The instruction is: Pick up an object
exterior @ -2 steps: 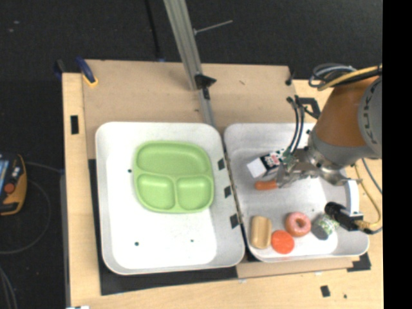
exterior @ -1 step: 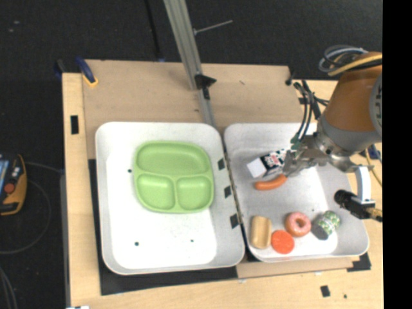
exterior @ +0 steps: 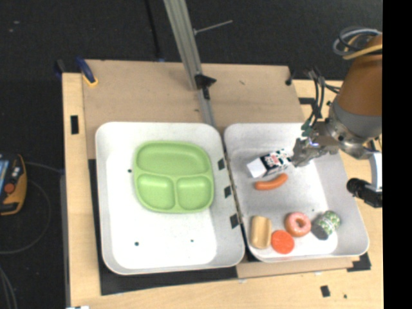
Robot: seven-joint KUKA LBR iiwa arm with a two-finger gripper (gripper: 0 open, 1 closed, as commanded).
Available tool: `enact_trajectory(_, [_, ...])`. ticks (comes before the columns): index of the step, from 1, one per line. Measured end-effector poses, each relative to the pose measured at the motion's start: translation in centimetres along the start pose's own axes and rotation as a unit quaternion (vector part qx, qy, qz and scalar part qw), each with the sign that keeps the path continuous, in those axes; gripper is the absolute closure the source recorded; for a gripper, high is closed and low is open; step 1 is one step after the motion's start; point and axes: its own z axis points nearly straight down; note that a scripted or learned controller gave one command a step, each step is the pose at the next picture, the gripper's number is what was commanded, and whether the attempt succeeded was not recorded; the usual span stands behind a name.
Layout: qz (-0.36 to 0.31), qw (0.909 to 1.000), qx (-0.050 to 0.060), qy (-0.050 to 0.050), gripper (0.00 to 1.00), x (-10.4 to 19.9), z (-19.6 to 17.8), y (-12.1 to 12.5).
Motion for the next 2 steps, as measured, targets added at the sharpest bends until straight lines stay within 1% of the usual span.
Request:
enact_trajectory(1, [-0.002,1.0000,0.003,0.001,1.00,5.9,0.8,-0.8])
enact_trajectory(2, [-0.002,1.0000,0.003,0.001,1.00,10.8,1.6,-1.1])
